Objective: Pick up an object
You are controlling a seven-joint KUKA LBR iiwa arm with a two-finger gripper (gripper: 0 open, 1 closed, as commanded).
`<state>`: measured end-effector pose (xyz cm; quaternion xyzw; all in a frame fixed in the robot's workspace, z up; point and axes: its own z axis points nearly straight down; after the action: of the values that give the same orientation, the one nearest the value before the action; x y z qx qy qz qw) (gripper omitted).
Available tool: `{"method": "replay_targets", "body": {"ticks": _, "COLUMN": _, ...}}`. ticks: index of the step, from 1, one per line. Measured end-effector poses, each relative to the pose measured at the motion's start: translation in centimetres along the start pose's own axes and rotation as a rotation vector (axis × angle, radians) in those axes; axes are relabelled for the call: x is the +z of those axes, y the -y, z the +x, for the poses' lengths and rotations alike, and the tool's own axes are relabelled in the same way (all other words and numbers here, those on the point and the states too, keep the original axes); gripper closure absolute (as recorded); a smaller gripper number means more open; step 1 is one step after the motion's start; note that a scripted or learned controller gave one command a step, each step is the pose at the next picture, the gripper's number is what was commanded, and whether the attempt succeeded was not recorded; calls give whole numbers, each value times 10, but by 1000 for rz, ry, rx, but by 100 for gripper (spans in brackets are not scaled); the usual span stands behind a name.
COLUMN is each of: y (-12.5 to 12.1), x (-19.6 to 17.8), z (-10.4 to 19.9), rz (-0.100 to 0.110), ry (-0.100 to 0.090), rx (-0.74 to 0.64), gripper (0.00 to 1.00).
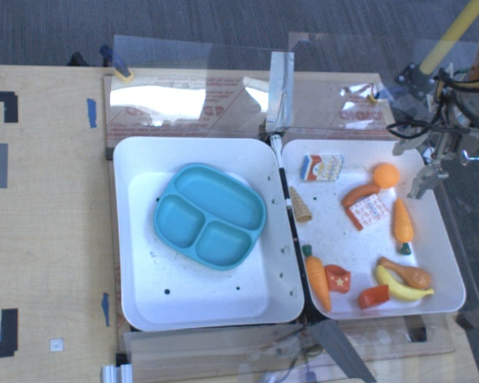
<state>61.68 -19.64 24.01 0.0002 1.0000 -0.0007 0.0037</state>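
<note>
Two shallow white bins are sitting side by side on the bench: the left bin (136,238) is holding a blue divided plate (210,226), tilted a little on the bin floor, while the right bin (451,270) is carrying all the pickable toys. A small carton (322,167) is lying near the back, an orange ball (385,175) is resting to its right, touching the end of a sausage (359,193), and a red-and-white packet (370,211) is sitting just below that. An upright carrot (402,221) is lying near the right wall, a cone (300,205) is leaning by the left wall, and a larger carrot (317,282) is lying beside a red piece (338,278) — a banana (401,286) is crowding the front corner. The gripper (425,183) is hovering at the right bin's back right rim, near the ball, nothing showing between its fingers; whether they are spread or pressed together I cannot tell
</note>
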Motion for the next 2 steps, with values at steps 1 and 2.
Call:
{"method": "replay_targets", "body": {"ticks": 1, "y": -42, "x": 135, "z": 20, "rz": 0, "ry": 13, "rx": 189, "gripper": 0}}
{"method": "replay_targets", "body": {"ticks": 2, "y": -72, "x": 151, "z": 24, "rz": -1, "ry": 3, "rx": 303, "gripper": 0}}
